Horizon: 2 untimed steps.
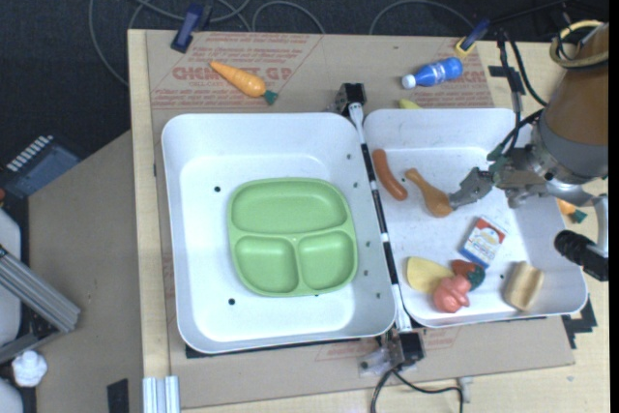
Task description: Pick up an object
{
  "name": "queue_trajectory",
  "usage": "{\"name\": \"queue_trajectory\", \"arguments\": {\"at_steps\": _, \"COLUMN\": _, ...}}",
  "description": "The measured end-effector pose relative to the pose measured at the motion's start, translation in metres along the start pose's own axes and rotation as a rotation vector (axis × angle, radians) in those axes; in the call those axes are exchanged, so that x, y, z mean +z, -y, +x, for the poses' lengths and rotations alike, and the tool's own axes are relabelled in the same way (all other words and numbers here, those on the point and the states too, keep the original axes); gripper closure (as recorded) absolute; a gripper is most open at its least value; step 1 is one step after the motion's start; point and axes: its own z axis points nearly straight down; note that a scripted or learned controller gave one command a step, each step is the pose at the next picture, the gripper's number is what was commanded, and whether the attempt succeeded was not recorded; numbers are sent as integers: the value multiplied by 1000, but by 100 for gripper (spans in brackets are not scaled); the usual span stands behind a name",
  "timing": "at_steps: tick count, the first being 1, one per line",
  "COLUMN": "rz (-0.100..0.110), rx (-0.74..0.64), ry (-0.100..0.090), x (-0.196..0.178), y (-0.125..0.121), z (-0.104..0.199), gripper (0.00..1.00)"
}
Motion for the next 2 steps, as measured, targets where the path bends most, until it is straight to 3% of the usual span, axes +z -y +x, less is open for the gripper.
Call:
{"name": "queue_trajectory", "arguments": {"at_steps": 1, "rz": 6, "rx": 4, "ry": 1, "x": 74, "y": 35, "z": -46, "gripper": 0}}
{"name": "queue_trajectory", "arguments": {"at_steps": 2, "rz": -4, "rx": -2, "ry": 0, "x": 18, "y": -25, "z": -16, "gripper": 0}}
